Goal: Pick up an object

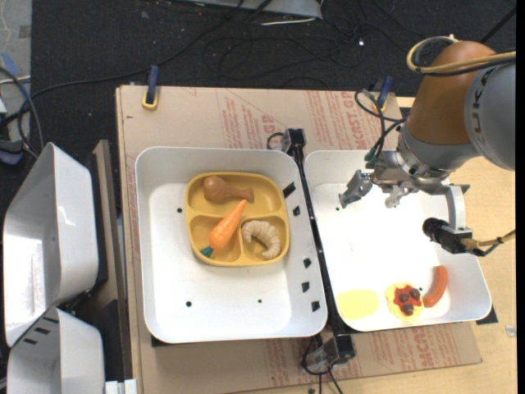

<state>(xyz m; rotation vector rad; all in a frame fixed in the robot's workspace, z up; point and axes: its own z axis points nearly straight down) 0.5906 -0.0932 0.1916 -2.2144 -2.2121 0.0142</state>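
Note:
My gripper (376, 194) hangs over the upper part of the right bin (385, 249), its two fingers spread open with nothing between them. Along that bin's front edge lie a flat yellow disc (358, 304), a small red and yellow toy food piece (404, 298) and an orange-red sausage (435, 286), all well below the gripper in the view. In the left bin (221, 302) sits a yellow divided plate (192, 220) holding a brown drumstick (225, 190), an orange carrot (229, 225) and a pale shrimp (264, 236).
A black divider with clips (308, 220) runs between the two bins. A small black unit on a cable (443, 235) hangs off the wrist over the right bin. White containers (45, 236) stand left of the bench. Cables lie on the dark floor behind.

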